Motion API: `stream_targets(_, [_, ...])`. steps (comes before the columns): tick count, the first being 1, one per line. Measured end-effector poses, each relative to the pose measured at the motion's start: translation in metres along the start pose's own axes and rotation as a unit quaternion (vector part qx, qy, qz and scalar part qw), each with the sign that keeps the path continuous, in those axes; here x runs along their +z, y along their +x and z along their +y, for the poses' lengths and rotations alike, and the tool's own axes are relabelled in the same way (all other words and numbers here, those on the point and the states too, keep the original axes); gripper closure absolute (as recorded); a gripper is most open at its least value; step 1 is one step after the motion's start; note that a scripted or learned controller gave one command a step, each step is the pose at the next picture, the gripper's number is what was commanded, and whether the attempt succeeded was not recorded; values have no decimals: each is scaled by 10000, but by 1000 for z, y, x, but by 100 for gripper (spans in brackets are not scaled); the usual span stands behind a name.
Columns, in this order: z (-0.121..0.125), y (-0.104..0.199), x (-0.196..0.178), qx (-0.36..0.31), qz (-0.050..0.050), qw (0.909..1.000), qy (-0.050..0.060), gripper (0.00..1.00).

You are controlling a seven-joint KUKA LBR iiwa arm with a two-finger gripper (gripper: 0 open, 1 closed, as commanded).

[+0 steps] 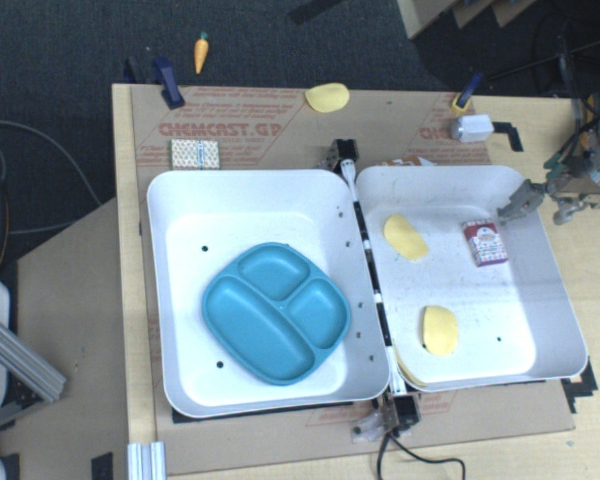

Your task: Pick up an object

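Nearest in the right bin (540,358) lies a yellow piece (440,329); beyond it a second yellow piece (405,238) and, farther right, a red packet (486,243), long axis running near to far. The claw (525,200) hangs just beyond and right of the packet; whether it is spread I cannot tell. The left bin (180,208) holds a blue divided plate (275,313).

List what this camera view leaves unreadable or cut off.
- Gripper: small and blurred at the right bin's far rim; its grasp state is unclear.
- Red packet: label print too small to read.
- Arm: cut off by the right edge.
- Board lettering: faint, partly covered by the left bin.
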State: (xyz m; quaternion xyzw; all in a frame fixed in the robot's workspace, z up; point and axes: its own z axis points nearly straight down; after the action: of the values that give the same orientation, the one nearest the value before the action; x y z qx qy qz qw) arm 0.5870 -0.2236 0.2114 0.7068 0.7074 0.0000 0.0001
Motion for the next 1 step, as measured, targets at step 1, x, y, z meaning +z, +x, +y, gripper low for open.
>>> stream_targets(1, [25,95,127,-3,7,10000,0,0])
